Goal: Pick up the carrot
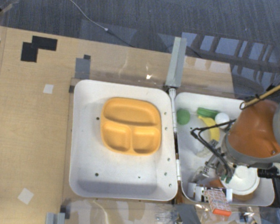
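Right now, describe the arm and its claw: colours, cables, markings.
The arm is grey, with a broad orange band above the wrist. Part of a dark letter marking shows on the grey shell. A yellow cable runs along the arm, and thin black cables loop near the wrist. The claw is dark metal.

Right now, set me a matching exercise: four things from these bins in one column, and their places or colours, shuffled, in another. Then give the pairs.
Things:
1. tray
2. green ball
3. gripper
4. white ball

Places or colours:
A. low in the right bin, near its front wall
B. yellow, with three compartments, in the left bin
C. at the right bin's far end, beside the arm's orange band
D. by the right bin's left wall, near its far end

Pairs: 1-B, 2-D, 3-A, 4-C
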Tool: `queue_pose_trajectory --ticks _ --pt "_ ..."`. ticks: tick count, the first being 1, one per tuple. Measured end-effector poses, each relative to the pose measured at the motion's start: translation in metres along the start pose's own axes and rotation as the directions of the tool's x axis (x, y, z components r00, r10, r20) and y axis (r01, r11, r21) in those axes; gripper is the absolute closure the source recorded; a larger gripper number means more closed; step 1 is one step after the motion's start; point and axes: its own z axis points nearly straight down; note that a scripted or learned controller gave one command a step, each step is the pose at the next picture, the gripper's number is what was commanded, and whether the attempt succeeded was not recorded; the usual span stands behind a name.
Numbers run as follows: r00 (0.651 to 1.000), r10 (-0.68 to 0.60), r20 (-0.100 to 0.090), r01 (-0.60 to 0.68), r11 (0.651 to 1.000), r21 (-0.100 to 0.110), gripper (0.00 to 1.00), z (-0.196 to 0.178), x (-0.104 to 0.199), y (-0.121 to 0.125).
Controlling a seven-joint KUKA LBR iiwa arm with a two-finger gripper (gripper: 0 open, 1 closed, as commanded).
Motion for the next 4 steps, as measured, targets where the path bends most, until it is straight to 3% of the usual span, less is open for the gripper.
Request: queue_pose_trajectory --ticks 1,2,3,4 --pt "1.0 0.003 -0.025 -0.003 1.0 0.001 0.0 -0.04 0.006 0.004" --pt "1.0 -0.003 -0.019 0.003 1.0 0.0 1.0 -0.05 0.004 0.006" --pt "0.999 0.038 -0.014 -0.038 0.999 0.001 1.0 -0.183 -0.014 -0.007" --pt "0.97 -0.241 -0.018 0.241 0.971 -0.001 1.0 -0.292 -0.049 -0.067"
